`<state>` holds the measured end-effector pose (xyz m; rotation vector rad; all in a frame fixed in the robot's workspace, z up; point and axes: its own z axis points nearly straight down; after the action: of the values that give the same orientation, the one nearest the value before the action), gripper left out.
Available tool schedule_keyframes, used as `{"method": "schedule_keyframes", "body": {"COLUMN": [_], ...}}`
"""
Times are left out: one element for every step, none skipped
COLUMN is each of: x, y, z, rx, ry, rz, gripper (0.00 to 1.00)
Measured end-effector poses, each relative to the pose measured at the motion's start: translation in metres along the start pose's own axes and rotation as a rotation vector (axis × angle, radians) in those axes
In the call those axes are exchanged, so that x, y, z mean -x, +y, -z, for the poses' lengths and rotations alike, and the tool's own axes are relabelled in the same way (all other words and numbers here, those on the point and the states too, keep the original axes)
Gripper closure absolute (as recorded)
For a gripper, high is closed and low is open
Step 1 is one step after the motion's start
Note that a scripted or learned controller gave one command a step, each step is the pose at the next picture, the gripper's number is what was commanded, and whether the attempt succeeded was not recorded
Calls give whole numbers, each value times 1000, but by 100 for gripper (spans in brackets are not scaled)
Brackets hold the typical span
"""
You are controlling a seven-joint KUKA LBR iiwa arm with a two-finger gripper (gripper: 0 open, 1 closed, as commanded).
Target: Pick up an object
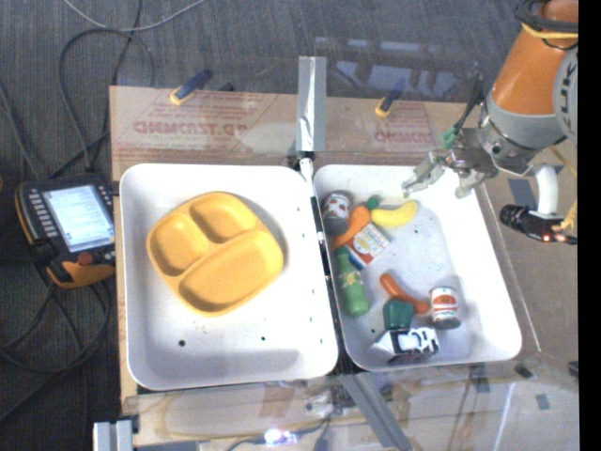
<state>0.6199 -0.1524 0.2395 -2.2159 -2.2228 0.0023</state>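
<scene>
Seen from above, the robot arm's end effector [439, 175] hangs over the far right corner of the right bin [502, 294], fingers spread apart and holding nothing, just beyond a banana [396, 214]. Below it the bin holds a can [335, 211], a carrot [353, 222], a green bottle [353, 291], a small jar [444, 306] and a black-and-white toy [411, 342], while the left bin [141, 346] carries a yellow divided plate [217, 251] on the bench [207, 125]

Red print on cardboard [211, 128] mirrored, blurred; nothing legible
</scene>
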Motion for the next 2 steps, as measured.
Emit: {"method": "schedule_keyframes", "body": {"x": [-1, -1], "y": [1, 1], "z": [8, 8], "rx": [-2, -2], "ry": [2, 1], "rz": [3, 2], "gripper": [100, 0]}}
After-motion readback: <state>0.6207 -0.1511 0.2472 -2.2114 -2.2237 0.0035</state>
